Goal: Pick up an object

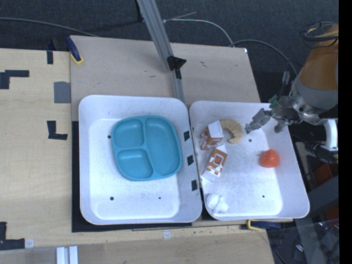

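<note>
Hovering over the right bin's point(291, 164) far edge, our gripper point(258, 121) points left at the bun point(234, 130), which lies just beside its tip. We cannot tell its grasp state. An orange ball point(269, 158) sits nearer us, below the gripper.

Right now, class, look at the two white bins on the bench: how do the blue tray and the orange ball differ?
The blue tray lies in the left bin; the orange ball lies in the right bin. The tray is far larger than the ball. The tray is flat with three compartments; the ball is round. The tray has its bin to itself, while the ball shares its bin with small cartons. Both rest untouched on a bin floor.
</note>
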Robot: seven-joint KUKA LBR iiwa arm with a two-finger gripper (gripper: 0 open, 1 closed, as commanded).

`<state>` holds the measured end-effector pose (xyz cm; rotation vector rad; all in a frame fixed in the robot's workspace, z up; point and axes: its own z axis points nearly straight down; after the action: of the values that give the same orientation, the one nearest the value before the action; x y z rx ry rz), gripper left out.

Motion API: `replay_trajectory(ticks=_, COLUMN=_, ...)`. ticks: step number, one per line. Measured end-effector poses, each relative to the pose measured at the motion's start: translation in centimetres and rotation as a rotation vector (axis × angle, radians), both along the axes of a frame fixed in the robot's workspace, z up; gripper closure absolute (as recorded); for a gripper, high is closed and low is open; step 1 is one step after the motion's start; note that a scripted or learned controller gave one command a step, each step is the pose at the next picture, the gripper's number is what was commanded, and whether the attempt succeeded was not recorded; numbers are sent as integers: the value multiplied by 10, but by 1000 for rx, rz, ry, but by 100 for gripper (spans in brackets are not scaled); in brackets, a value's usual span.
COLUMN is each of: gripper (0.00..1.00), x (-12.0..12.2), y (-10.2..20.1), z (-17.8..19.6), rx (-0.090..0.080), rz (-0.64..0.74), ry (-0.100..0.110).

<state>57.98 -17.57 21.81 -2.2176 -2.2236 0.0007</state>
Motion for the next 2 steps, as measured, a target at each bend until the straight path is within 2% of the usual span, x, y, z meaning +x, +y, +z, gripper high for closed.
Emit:
replay_trajectory(ticks=1, gripper=0, x=0, y=0, z=0, rx=0, rz=0, ry=0)
replay_trajectory(ticks=2, gripper=0, x=-11, y=-2, z=-51, rx=0, rz=-2, ry=5)
